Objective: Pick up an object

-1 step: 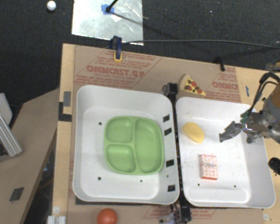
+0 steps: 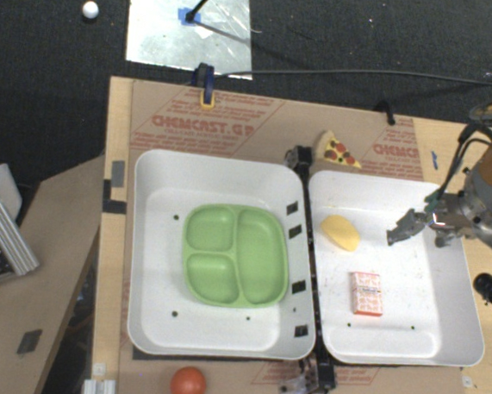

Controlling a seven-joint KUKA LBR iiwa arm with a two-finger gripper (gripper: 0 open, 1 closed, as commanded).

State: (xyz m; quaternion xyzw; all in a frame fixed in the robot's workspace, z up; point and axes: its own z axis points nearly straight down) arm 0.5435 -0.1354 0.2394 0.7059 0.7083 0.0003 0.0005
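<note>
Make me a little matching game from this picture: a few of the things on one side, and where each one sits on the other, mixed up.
Things:
1. green divided plate
2. yellow lump
3. pizza slice toy
4. red ball

Places:
A. on the cardboard behind the bins
B. in the right bin, near the gripper
C. in the left bin
D. on the bench in front of the left bin

Pairs: 1-C, 2-B, 3-A, 4-D

Dark floor (image 2: 349, 28), brown protective board (image 2: 236, 122) on wooden bench, reflective sheet (image 2: 189, 22), aluminium rail (image 2: 1, 220) at left
</note>
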